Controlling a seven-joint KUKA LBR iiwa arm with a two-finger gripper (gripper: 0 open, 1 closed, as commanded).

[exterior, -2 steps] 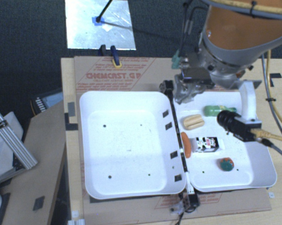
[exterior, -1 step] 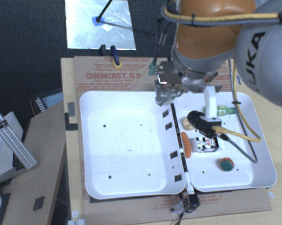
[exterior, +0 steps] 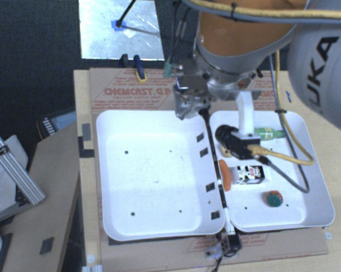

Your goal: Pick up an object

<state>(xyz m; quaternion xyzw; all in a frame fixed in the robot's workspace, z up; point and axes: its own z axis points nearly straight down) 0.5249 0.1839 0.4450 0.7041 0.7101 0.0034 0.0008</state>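
Note:
My gripper [exterior: 189, 107] hangs over the far end of the divider between the two bins, just above the rim, with nothing seen in it. In the right bin [exterior: 311, 155] lie an orange carrot-shaped piece [exterior: 224, 176] against the divider, a small black-and-white box [exterior: 250, 174] beside it, a green and red lump [exterior: 274, 199] nearer the front, and a green object [exterior: 270, 133] at the back, partly hidden by the wrist. All of them lie to the right of and nearer than the gripper.
The left white bin [exterior: 113, 162] sits beside the right one on a cardboard sheet [exterior: 130, 89]. The bulky arm [exterior: 250, 24] covers the back of the right bin. A shiny metal sheet [exterior: 119, 28] lies beyond the bench.

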